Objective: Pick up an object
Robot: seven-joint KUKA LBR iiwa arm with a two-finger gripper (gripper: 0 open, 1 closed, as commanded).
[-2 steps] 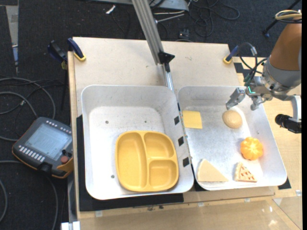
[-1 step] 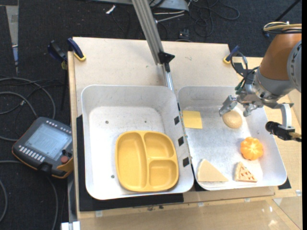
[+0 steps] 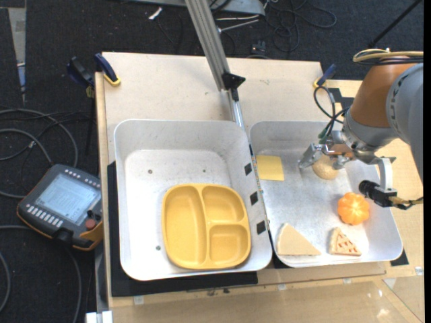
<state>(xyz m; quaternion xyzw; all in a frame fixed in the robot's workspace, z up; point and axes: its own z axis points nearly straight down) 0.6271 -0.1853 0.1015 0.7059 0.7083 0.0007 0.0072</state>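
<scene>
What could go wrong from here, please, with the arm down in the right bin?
The hand sits over a small beige object; the grip might slip, since little of that object shows. The orange lies close by and could be nudged and roll. The hand is also near the bin's far wall.

The arm (image 3: 397, 103) has a rounded grey housing with a broad orange band above the wrist. Black cables run alongside the wrist section. The gripper (image 3: 322, 155) is bare grey metal.
</scene>
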